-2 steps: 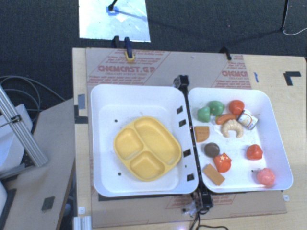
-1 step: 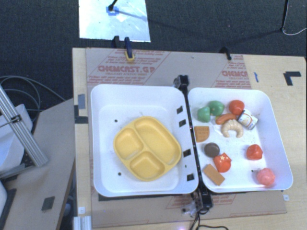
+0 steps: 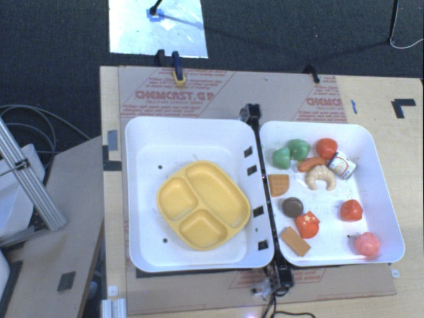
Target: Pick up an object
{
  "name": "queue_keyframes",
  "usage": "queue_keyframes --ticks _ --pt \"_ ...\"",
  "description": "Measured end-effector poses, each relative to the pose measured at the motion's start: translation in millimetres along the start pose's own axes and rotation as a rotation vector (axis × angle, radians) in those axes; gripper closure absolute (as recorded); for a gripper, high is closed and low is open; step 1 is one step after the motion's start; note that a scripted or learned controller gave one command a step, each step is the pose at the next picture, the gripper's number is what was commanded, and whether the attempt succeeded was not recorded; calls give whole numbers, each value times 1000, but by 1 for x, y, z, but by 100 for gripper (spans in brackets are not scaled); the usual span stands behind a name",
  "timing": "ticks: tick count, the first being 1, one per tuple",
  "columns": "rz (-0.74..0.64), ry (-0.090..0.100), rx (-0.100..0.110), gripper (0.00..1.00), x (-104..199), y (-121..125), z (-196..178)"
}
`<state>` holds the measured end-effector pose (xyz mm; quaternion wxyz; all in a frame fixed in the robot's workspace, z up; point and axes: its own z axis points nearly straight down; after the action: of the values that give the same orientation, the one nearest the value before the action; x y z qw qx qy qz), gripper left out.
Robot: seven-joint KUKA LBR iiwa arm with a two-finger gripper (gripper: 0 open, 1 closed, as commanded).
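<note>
Glossy white plastic bins (image 3: 192,128), a smooth matt yellow plastic tray (image 3: 203,205), and a pale wooden bench (image 3: 109,98).

Dark carpet floor (image 3: 53,38) surrounds the wooden bench (image 3: 397,91), with a shiny metal sheet (image 3: 158,18) beyond.

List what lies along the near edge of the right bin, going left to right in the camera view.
Tan block → red-orange piece → red piece → pink ball.
</note>
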<state>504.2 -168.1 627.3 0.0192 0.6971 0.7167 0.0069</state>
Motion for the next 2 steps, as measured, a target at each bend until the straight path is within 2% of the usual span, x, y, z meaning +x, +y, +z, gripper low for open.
queue_keyframes --ticks 1,2 --pt "-1 1 1 0 0 0 0" --pt "-2 -2 -4 100 0 1 -11"
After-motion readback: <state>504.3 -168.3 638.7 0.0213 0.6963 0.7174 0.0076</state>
